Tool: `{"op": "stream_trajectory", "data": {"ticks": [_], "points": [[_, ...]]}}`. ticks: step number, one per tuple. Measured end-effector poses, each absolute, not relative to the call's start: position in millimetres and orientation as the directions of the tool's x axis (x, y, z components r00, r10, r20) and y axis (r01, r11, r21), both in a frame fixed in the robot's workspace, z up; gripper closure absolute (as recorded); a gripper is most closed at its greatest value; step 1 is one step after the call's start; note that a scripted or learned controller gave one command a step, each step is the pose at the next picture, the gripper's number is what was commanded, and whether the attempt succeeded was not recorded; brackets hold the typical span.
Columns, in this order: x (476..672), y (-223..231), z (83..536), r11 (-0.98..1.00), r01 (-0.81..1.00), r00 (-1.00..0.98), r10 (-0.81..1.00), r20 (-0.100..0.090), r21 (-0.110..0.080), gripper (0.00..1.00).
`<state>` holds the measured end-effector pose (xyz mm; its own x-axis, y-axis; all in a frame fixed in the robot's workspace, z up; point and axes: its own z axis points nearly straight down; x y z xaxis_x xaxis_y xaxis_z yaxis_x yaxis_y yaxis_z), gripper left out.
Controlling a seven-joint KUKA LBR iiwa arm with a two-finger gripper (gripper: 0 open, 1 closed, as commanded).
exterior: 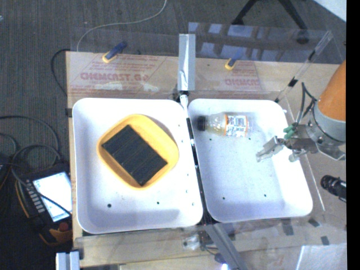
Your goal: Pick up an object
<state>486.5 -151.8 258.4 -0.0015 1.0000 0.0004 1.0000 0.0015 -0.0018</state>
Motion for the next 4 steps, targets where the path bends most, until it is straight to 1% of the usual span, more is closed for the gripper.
{"op": "stream_trajectory", "data": {"ticks": [1, 2, 3, 4], "points": [[562.9, -108.6, 243.0, -0.045, 0.999, 0.045, 0.999, 0.0, -0.001, 0.0], [631.2, -125.0, 190.0, 0.08, 0.997, -0.08, 0.997, -0.002, -0.001, 0.0], [658.6, -128.0, 113.1, 0.122, 0.993, -0.122, 0.993, 0.0, 0.001, 0.0], [558.2, -133.8, 141.1, 0.167, 0.986, -0.167, 0.986, 0.001, -0.001, 0.0]]}}
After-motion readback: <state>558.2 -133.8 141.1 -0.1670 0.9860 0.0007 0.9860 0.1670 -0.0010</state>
